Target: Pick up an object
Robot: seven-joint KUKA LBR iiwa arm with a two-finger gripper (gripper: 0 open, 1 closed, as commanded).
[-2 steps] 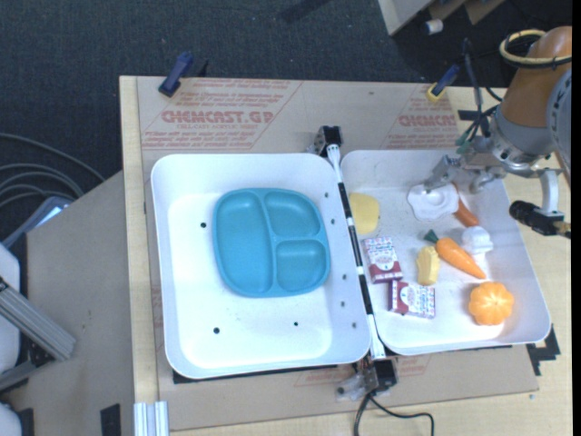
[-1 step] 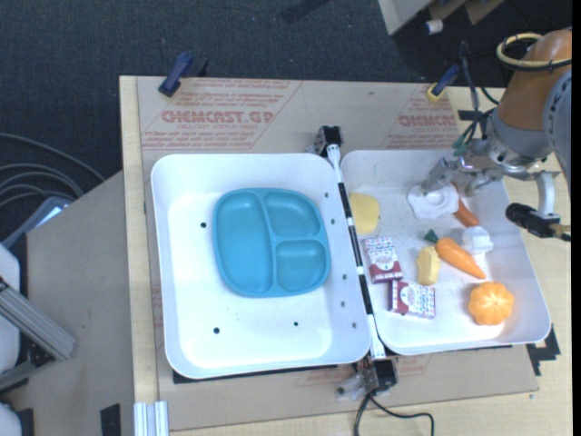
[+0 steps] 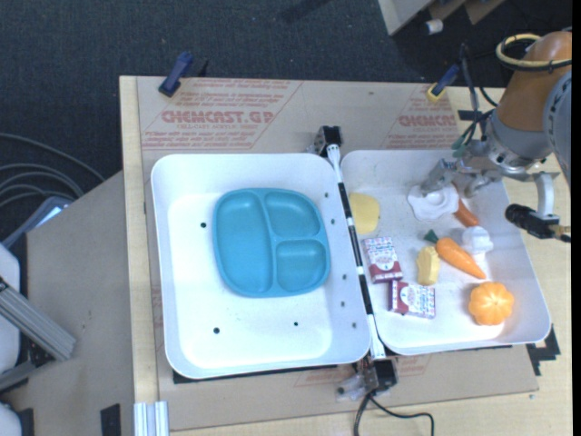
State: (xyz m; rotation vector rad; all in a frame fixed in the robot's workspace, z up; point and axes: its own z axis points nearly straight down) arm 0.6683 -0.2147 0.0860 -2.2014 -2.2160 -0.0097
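The claw [image 3: 447, 178] sits low over the far part of the right bin [image 3: 536, 284], at about one o'clock from that bin's middle, hanging from the grey arm [image 3: 531, 107] with its orange band. Its metal fingers blur into the cables and brackets of the wrist, so I cannot tell whether it is released or clenched. Just below it lies a small white object [image 3: 433, 203], too washed out against the bin floor to name, and whether the claw touches it is unclear. Nothing can be seen lifted. The things to pick all lie in the right bin: a pale yellow round piece [image 3: 365, 213] at nine o'clock against the divider, two small red and white cartons [image 3: 382, 260] and [image 3: 414, 300] whose print is too small to read, a yellow lump [image 3: 428, 265], a carrot [image 3: 460, 256], a second small white piece [image 3: 477, 240], and an orange fruit [image 3: 491, 303] at five o'clock. The left bin [image 3: 182, 271] holds a blue divided tray [image 3: 270, 242]. On the tabletop [image 3: 227, 114] the brown sheet reads "CHEMCAST" in red, repeated at one o'clock but partly cut off by the arm.
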